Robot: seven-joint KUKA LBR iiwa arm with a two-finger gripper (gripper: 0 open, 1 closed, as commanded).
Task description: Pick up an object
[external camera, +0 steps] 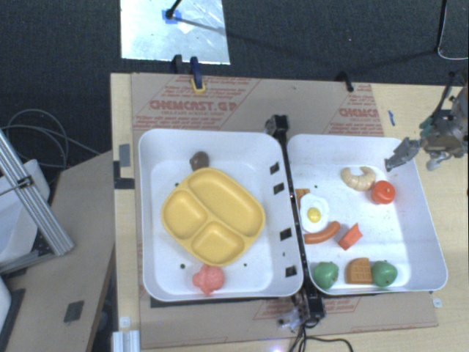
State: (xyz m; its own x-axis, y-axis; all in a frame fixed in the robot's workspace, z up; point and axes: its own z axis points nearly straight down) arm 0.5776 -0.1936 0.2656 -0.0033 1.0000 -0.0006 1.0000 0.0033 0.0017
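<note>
The right bin (418,218) holds several toy foods: a beige croissant (358,177), a red tomato (382,191), a fried egg (314,212), a sausage (322,233), an orange wedge (351,236), a brown waffle (358,270) and two green pieces (325,273) (384,272). My gripper (415,156) hangs open over the bin's far right corner, above and to the right of the tomato, with nothing between its fingers.
The left bin (157,196) carries a yellow divided plate (212,215), a brown lump (198,160) behind it and a pink piece (208,278) in front. A black divider (287,196) separates the bins. Metal framing (29,204) stands at the far left.
</note>
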